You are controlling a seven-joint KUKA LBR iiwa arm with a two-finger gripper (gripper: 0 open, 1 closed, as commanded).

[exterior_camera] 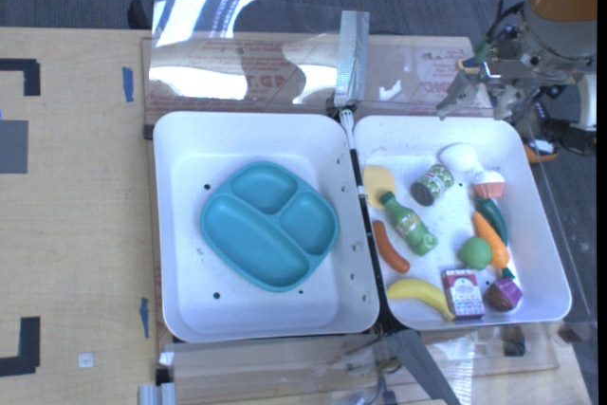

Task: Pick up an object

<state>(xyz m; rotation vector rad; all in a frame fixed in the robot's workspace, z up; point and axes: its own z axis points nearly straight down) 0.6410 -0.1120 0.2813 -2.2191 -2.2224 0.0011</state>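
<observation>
**A:** What did the two bins hold?

**B:** The left bin (180,299) held a teal divided plate (269,225) with three compartments. The right bin (545,299) carried the toys: a yellow piece (378,181) beside the divider, a green bottle (410,226), a small can (432,184), a white ball (459,156), a cupcake-like piece (489,186), a carrot (491,235), a green round fruit (476,252), an orange sausage (390,247), a banana (420,296), a red carton (463,291) and a purple piece (503,296).

**A:** And the jaws?

**B:** The jaws (493,81) hung over the far rim of the right bin, at the end of the grey arm (560,33) with its orange band. Whether they were spread or pressed together could not be told; nothing showed between them.

**A:** Where did the toys lie from there?

**B:** All sat nearer the camera than the jaws, apart from them. The white ball lay closest, just below; the can and cupcake-like piece came next. The banana, carton and purple piece lay farthest, by the near wall. The plate sat well off to the left of the jaws.
</observation>
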